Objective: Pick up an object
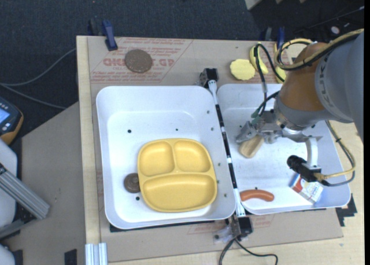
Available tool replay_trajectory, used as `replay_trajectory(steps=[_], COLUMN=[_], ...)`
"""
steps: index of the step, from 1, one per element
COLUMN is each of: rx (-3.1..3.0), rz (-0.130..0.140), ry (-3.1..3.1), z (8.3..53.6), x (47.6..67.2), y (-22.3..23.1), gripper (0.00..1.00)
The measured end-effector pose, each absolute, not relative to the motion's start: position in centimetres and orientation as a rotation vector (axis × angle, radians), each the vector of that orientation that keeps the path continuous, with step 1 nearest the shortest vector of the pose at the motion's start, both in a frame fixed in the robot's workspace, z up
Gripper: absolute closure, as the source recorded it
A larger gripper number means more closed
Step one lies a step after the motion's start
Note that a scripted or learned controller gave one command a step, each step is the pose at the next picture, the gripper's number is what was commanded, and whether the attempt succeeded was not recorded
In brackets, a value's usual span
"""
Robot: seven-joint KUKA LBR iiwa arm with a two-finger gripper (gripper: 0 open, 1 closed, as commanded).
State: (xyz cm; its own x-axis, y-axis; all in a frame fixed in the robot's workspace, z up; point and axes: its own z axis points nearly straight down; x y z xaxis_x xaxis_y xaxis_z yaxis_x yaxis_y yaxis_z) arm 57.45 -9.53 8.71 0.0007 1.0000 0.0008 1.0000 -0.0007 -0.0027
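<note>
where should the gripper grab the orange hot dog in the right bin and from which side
Take the orange hot dog across its middle, coming straight down from above. It lies flat and lengthwise, left to right, near the front wall of the right bin, so the fingers would likely fit best closing front to back across its narrow width. The front wall sits close, leaving little room there. The gripper is farther back, near a tan object.

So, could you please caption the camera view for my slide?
Arm's gripper lowered over a tan object in the right bin; yellow tray in the left bin.
</note>
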Motion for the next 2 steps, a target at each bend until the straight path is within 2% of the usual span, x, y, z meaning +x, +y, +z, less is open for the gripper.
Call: replay_trajectory(steps=[1, 2], rx=[-2.219, -2.221], rz=[0.003, 0.0], ry=[-2.219, -2.22], z=[8.4, 9.5], x=[56.0, 56.1], y=[-9.4, -9.4], gripper=[0.0, 1.0])
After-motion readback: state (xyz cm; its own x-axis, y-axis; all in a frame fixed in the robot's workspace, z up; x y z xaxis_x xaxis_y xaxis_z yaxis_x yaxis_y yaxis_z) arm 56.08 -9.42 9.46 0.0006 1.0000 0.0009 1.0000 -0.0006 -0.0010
